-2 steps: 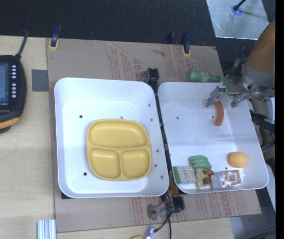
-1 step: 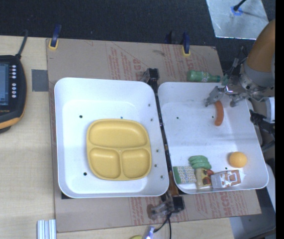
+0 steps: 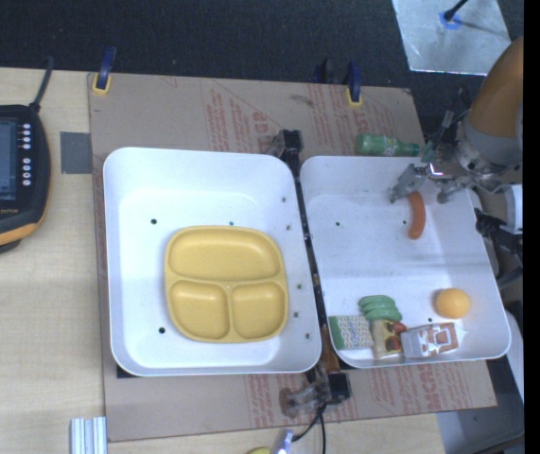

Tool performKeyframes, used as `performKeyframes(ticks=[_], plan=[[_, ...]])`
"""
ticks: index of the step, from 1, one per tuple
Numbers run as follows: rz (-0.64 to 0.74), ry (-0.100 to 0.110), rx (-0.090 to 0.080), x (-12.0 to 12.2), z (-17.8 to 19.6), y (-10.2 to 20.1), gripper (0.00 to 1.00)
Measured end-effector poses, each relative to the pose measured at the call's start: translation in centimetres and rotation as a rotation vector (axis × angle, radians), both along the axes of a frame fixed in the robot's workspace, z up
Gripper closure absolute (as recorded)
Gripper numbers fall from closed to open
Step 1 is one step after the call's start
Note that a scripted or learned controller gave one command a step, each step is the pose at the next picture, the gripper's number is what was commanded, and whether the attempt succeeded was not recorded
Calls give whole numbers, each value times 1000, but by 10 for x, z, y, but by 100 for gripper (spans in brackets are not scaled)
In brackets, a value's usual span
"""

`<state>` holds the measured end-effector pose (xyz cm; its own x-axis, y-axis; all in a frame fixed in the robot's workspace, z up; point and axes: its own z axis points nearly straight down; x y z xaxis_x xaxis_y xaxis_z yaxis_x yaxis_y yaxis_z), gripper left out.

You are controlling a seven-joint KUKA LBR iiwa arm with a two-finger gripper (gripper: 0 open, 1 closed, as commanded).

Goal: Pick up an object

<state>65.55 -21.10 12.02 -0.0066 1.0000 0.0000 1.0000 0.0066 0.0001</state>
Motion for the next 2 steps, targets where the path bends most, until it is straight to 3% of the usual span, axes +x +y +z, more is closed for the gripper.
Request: performKeyframes(ticks=[1,2], plan=[[0,3,1,1,-11,0,0],[-1,0,0,1,10,-1,0]])
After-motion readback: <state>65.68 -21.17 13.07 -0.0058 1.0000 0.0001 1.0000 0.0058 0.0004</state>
